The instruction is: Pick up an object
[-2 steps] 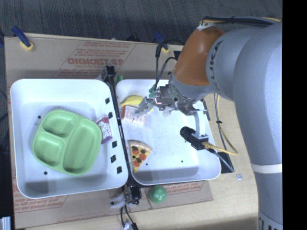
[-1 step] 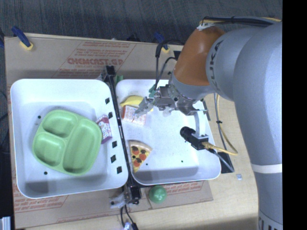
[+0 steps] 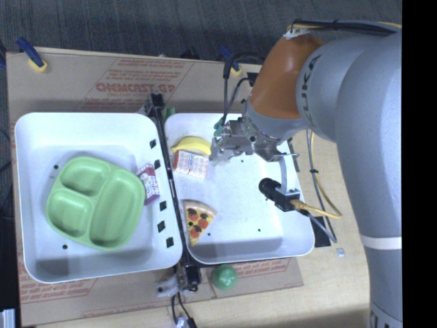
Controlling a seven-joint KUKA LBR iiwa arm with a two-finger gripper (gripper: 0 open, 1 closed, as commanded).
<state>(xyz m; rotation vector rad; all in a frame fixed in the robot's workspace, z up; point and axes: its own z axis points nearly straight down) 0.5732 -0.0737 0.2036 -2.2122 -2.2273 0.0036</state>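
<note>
The claw point(image 3: 225, 144) is seen over the right bin point(image 3: 273, 241), just beside a yellow banana point(image 3: 191, 144) and a small carton point(image 3: 190, 163); its state cannot be told. "CHEMCAST GP" is printed on the cardboard point(image 3: 136, 80) covering the desk.

Green ball point(image 3: 223, 276) on the bench point(image 3: 321, 265), outside the bins, well below the end effector point(image 3: 225, 145). Blue clamps point(image 3: 31, 52) at the cardboard's far edge, one up-left, one point(image 3: 229, 59) just above it.
</note>
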